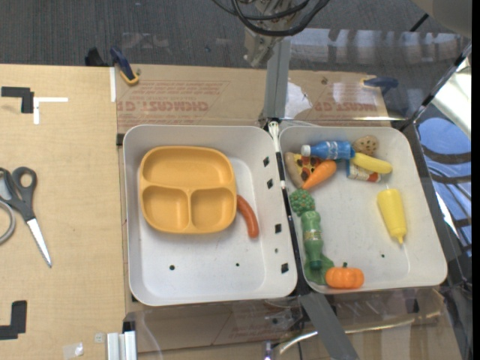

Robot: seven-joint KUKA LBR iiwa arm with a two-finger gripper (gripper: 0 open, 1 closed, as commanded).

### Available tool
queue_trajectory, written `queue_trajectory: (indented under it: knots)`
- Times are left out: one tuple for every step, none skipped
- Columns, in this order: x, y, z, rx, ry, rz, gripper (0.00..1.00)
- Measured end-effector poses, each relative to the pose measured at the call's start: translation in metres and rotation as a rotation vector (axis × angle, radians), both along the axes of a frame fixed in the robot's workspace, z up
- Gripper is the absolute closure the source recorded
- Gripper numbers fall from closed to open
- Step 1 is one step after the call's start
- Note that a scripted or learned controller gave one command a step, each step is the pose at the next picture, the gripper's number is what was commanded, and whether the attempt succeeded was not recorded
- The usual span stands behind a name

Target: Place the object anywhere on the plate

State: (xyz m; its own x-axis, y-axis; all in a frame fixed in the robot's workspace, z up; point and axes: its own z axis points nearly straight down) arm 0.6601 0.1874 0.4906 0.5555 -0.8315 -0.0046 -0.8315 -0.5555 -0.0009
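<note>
1. Camera view, nearest edge first: a toy pumpkin (345,277) and a long green toy (311,238) lie in the right bin (420,268), right of the plate (187,188) and nearer the camera than it.
2. The plate, yellow with three sections, sits flat in the left bin (202,276), so anything set on it should stay put.
3. The sausage (248,216) lies on the bin floor just beside the plate's right rim, not on it. I judge it to be the object to place, and the task is not yet done.
4. Right of the plate, across the divider, a yellow squeeze bottle (393,213), carrot (321,173), banana (373,163) and blue bottle (330,150) are heaped as spare stock.
5. Left of the plate, scissors (26,208) rest on the wooden bench (60,126).
6. Beyond the plate, cardboard (187,96) lines the bench.
7. Farthest, the gripper (259,49) hangs under cables, well apart from the plate; open or closed, I cannot tell.
</note>
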Motion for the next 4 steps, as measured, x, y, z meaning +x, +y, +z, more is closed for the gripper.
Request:
queue_trajectory:
  knots:
    - [0.0, -0.016, -0.001, 0.0, 0.001, 0.077, 1.0]
    - [0.0, -0.028, -0.001, 0.0, 0.001, 0.178, 1.0]
    - [0.0, -0.036, -0.001, 0.0, 0.001, 0.265, 1.0]
    - [0.0, -0.044, -0.001, 0.001, 0.001, 0.415, 1.0]
